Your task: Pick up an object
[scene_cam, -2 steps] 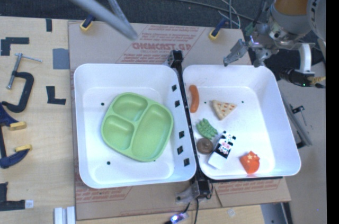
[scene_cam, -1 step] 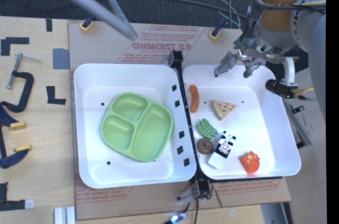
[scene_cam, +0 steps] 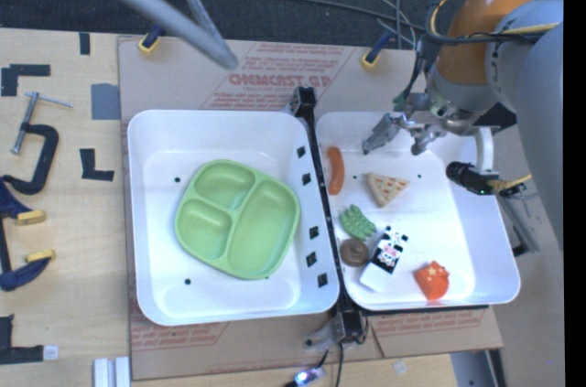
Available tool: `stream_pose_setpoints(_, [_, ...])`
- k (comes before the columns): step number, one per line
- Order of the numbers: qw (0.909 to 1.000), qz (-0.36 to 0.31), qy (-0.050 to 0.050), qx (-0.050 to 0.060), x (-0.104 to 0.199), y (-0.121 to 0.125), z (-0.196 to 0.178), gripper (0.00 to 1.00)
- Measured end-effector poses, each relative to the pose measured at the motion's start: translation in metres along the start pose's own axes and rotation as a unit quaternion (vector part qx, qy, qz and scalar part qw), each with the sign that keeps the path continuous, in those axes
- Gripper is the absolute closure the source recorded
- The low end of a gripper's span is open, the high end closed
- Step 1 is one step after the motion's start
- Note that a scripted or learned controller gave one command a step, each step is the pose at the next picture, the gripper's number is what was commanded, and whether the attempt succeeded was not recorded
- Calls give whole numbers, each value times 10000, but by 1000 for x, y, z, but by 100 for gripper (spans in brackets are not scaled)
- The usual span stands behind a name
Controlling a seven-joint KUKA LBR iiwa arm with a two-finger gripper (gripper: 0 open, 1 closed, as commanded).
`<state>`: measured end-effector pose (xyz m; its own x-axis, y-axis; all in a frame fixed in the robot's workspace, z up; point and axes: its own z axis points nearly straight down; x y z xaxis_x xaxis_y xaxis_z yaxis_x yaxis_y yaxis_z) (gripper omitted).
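Two white bins sit side by side on the bench. The left bin point(scene_cam: 146, 193) holds a green divided plate point(scene_cam: 238, 218), tilted a little on the floor of the bin, its three sections bare.

The right bin point(scene_cam: 490, 252) holds the small things. Taking that bin as a clock face, a sausage point(scene_cam: 335, 169) lies at about ten o'clock, close to the wall shared with the left bin and running along it. A wedge of toast point(scene_cam: 387, 188) lies near the middle, slightly toward twelve. A green leafy piece point(scene_cam: 358, 221) sits at about eight o'clock, and just below it, touching or nearly so, is a brown round thing point(scene_cam: 354, 252). Beside that, toward six o'clock, lies a white carton with black patches point(scene_cam: 385, 257), tipped on its side. A red fruit point(scene_cam: 432, 279) rests at about five o'clock, apart from the rest.

The arm point(scene_cam: 490, 37) comes in from the right with its orange band uppermost. The claw point(scene_cam: 400, 135) hangs over the bin's twelve o'clock edge, above and apart from the toast; its two fingers point(scene_cam: 377, 139) are spread and nothing is between them. Every object lies on the bin floor, none lifted.

On the bench at far left lies a black clamp point(scene_cam: 35, 158)
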<state>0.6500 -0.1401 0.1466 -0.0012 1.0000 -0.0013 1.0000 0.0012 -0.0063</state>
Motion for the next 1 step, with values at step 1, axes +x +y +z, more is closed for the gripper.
stream_pose_setpoints(1, [10000, -10, -2, -8, 4, 3, 63, 0])
